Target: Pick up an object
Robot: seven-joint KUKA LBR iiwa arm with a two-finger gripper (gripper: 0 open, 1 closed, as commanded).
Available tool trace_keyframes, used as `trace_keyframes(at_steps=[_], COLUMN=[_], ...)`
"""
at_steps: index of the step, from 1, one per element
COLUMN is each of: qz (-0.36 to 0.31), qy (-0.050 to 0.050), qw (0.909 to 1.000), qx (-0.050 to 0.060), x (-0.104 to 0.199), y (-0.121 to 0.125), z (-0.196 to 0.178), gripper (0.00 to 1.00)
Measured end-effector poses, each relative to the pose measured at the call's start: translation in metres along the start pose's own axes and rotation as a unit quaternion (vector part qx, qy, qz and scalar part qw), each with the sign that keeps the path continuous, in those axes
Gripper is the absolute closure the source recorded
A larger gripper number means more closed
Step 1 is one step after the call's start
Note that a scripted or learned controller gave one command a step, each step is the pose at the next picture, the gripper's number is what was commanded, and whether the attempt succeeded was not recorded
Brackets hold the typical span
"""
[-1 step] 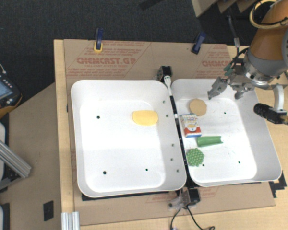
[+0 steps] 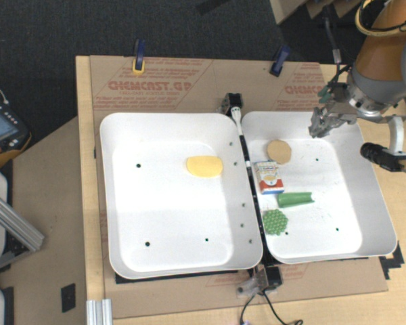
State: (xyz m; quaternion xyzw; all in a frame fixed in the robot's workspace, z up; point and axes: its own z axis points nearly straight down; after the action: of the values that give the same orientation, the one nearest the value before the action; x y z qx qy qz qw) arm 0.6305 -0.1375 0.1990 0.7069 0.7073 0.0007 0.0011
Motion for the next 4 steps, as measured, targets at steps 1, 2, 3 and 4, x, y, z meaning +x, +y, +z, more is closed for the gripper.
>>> trace_keyframes(at_steps=[1,2,3,4], qz=[-0.001,0.004,-0.001,-0.002], qy=[-0.001,-0.003,0.002,0.001], qw=[1.0000,1.0000,1.0000,1.0000], qx=[-0.008,-0.004,0.006,0.000], x=[0.021,-0.051,-0.035,0.027], y=[-0.018,-0.069,-0.031,-0.097], z=[-0.141,-0.222,-0.099,-0.172], gripper=[1.00,1.00,1.00,1.00])
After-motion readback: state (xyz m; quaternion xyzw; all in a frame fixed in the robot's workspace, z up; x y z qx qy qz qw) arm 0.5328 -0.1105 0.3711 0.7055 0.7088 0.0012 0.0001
